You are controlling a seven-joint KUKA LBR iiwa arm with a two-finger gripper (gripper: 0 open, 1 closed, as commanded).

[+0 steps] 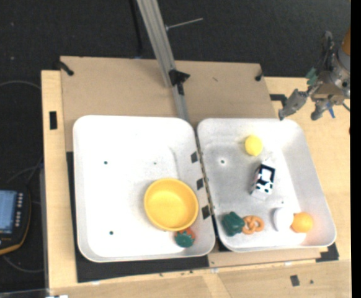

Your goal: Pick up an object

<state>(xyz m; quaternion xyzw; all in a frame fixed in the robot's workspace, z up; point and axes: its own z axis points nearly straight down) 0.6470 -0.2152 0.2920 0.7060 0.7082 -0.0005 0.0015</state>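
The end effector [309, 104], fingers apart and holding nothing, sits beyond the right bin's [311, 166] far right corner. The nearest object, the yellow ball [253, 145], lies down-left of it inside that bin.

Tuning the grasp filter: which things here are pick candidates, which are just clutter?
Candidates:
yellow ball
cow toy
green block
pretzel
orange
yellow bowl
gripper, up right of the bins

Clutter:
pendant
metal rail

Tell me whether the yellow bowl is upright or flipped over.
Upright: the yellow bowl shows its open hollow and rim, sitting in the left bin.
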